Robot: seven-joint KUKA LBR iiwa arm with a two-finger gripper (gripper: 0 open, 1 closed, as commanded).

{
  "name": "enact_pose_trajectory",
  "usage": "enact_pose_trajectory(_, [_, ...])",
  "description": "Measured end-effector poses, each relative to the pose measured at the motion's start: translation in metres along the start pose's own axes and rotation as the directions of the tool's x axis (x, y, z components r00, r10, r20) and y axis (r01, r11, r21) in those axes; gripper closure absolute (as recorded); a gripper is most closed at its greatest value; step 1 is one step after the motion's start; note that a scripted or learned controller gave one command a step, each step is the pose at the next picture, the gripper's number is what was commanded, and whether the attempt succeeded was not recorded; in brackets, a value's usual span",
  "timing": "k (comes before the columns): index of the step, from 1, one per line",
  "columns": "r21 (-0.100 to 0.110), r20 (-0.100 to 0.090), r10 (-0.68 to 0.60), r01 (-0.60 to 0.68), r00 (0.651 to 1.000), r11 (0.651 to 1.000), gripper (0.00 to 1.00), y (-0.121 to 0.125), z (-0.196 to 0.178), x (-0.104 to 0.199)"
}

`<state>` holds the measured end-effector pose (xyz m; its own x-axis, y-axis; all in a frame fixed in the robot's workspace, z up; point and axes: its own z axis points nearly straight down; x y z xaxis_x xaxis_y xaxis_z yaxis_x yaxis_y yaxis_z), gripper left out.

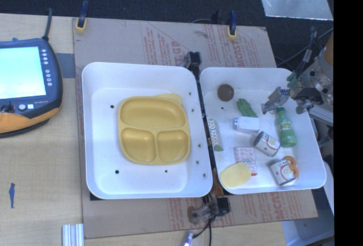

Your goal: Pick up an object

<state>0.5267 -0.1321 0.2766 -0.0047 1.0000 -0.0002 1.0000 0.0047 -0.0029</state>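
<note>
My gripper (286, 103) hangs over the right bin's (317, 182) far right side, its fingers spread and nothing between them. Just below it lies a green bottle (286, 127). Further left in that bin are a brown ball (225, 92), a green piece (246, 107), a white and blue bottle (247, 123), a small grey can (265, 143), an orange-labelled can (283, 171), a yellow lemon-like piece (235, 174), a red-printed packet (245, 155) and a long sachet (213, 132).
The left bin (96, 126) holds a yellow divided plate (153, 128). A teach pendant (25, 83) lies on the bench at far left. Clamps (231, 22) pin the cardboard sheet at the back edge.
</note>
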Motion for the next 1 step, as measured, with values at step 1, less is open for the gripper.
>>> enact_pose_trajectory(1, [0.003, 0.001, 0.000, 0.000, 1.000, 1.000, 0.00, 0.0070, 0.1099, -0.0623])
